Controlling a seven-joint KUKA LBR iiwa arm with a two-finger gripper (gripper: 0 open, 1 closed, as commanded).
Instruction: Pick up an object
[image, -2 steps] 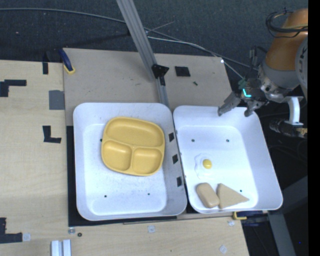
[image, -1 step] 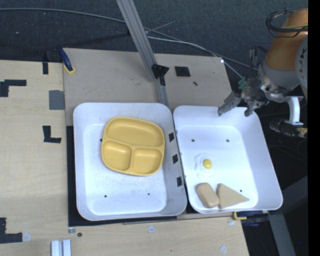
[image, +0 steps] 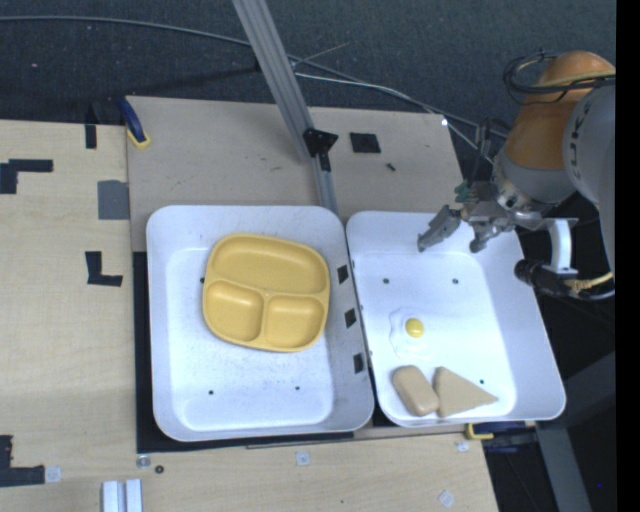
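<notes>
My gripper (image: 460, 238) hangs over the far edge of the right bin (image: 520, 330), its two fingers spread apart with nothing between them. In that bin lies a fried egg toy (image: 411, 328) with a yellow yolk near the middle. At the bin's near edge rest a tan bread roll (image: 413, 390) and a tan wedge-shaped piece (image: 462, 391), side by side and touching. All three sit well below the gripper in the view, apart from it.
The left bin (image: 175, 380) holds a yellow divided plate (image: 266, 291) with three compartments. A grey pole (image: 285, 85) slants up from between the bins at the back. Black cables (image: 565, 282) hang by the arm at the right.
</notes>
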